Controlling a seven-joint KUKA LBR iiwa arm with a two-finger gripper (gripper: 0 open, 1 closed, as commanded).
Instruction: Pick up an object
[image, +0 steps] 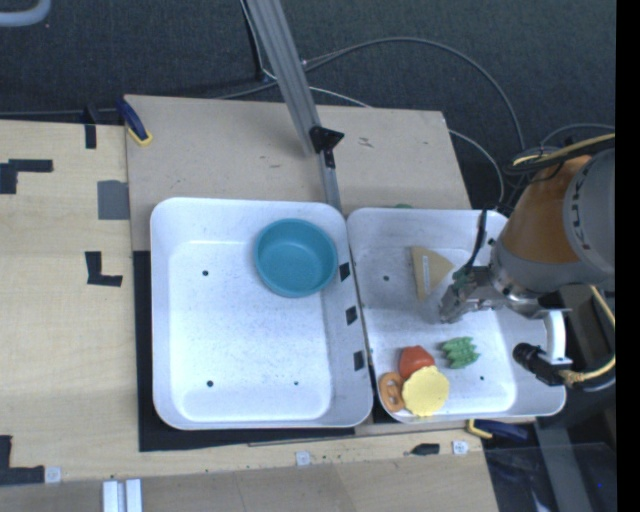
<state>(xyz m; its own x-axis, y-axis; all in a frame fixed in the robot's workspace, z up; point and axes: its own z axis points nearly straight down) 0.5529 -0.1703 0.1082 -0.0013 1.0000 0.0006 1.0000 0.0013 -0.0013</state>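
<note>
Start at the left bin (190, 330): you see a blue bowl (295, 258) sitting upright toward its 1 o'clock corner, close to the shared wall. Cross that wall into the right bin (385, 240). At its 6 o'clock edge you find an orange slice-shaped piece (390, 392) touching a yellow object (426, 391), with a red object (416, 359) just above the yellow one and touching it. A small green object (459, 350) lies just beside the red one, at its 3 o'clock. A tan wedge (430, 270) rests flat near the bin's centre, toward 12 o'clock. The gripper (455, 300) hangs low at the wedge's 4 o'clock corner, above the green object. Its fingers look nearly closed, though the view is too blurred there for you to be sure, and you see nothing held between them. The arm (545, 225) enters from 3 o'clock.
</note>
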